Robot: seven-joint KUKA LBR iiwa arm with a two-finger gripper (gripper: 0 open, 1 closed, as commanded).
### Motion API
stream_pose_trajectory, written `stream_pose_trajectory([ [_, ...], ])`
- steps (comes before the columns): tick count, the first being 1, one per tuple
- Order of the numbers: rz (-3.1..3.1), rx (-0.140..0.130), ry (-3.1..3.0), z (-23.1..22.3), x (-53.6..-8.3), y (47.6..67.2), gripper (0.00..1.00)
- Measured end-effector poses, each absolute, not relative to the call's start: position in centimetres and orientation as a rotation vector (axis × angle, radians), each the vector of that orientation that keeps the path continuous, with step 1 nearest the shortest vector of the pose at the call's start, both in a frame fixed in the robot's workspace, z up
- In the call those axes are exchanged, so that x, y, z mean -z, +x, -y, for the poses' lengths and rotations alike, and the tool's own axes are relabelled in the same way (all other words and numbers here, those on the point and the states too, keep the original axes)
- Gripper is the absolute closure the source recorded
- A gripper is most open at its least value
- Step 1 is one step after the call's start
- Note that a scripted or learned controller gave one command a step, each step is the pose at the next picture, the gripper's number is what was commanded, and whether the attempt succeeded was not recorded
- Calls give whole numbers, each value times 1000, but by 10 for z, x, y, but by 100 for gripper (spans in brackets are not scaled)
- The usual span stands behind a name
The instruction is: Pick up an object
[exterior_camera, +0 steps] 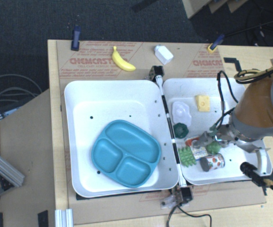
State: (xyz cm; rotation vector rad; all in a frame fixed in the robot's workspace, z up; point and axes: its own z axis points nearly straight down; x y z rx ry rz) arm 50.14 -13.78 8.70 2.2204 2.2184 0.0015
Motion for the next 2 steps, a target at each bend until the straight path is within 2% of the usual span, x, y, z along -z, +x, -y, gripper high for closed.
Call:
stream_pose_trajectory([
  [1,-2215,-9,2217,137,-98,504,100],
  [2,-2224,-2,2220,53,-185,493,100],
])
